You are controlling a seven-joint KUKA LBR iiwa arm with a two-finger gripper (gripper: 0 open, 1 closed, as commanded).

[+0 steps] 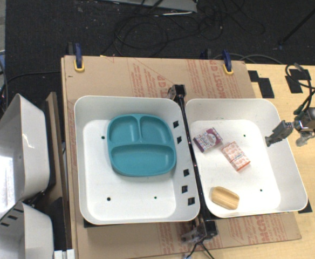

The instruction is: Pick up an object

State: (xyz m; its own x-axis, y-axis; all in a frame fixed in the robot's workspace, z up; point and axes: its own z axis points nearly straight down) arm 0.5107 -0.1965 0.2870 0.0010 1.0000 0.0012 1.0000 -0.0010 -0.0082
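Observation:
The right bin [265, 109] holds three small things: a purple and white packet [207, 139], a pink and white box [236, 156] just right of it, and a tan bread-like piece [225, 197] near the front wall. My gripper [293, 134] hangs over the right bin's right rim, well to the right of the box. Its two dark fingers [278, 133] are spread apart with nothing between them.
A teal divided plate [141, 144] lies in the left bin [90, 161]. Both bins rest on a cardboard sheet [146, 77] held by clamps at the back. Grey containers [14, 150] stand off the bench to the left, and cables cross the dark floor behind.

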